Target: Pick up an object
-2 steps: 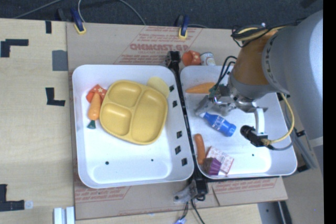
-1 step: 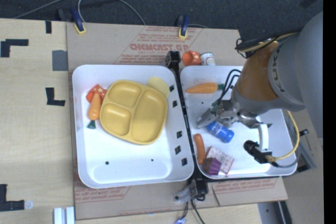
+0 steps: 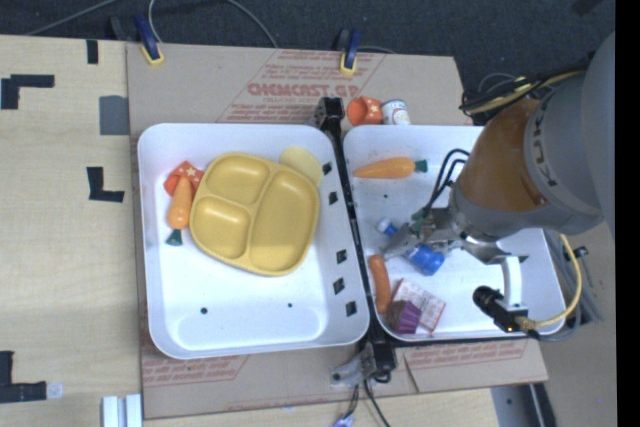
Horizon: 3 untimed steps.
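My arm reaches in from the right over the right bin [image 3: 520, 320], with its orange band above the wrist. The gripper [image 3: 425, 237] sits low in the bin's middle, right over a small blue object [image 3: 429, 261] and a grey piece [image 3: 392, 231]. An orange carrot [image 3: 386, 169] lies at the bin's far side. A sausage-like orange piece [image 3: 380, 281] lies near the left wall, beside a purple and white packet [image 3: 412, 311].
The left bin [image 3: 240, 320] holds a yellow divided plate [image 3: 253, 212], a carrot [image 3: 179, 205] and a red piece [image 3: 184, 176] at its left, and a pale yellow object [image 3: 301, 161]. Small orange and white items [image 3: 378, 111] sit behind the bins. A black divider [image 3: 345, 215] separates the bins.
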### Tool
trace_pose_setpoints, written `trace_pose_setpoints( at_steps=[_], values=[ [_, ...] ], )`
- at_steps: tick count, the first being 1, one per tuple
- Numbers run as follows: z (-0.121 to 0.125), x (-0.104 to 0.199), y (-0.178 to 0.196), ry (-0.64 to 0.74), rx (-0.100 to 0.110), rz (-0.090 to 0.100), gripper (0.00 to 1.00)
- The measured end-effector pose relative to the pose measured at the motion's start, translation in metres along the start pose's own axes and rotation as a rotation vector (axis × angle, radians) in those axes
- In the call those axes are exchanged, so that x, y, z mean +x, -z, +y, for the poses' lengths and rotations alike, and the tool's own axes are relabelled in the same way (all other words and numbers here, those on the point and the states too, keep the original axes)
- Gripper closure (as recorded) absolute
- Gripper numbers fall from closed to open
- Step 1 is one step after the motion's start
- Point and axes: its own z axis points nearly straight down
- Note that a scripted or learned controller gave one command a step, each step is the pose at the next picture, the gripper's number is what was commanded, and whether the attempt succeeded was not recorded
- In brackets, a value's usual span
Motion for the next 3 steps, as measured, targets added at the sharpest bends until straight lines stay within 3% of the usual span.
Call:
trace_pose_setpoints(
  at_steps=[1,2,3],
  values=[
    [-0.027,0.002,0.0,0.0,-0.001,-0.001,0.0],
    [-0.027,0.001,0.01,-0.001,0.0,0.0,1.0],
    [0.022,0.068,0.098,0.002,0.007,0.003,1.0]
  ],
)
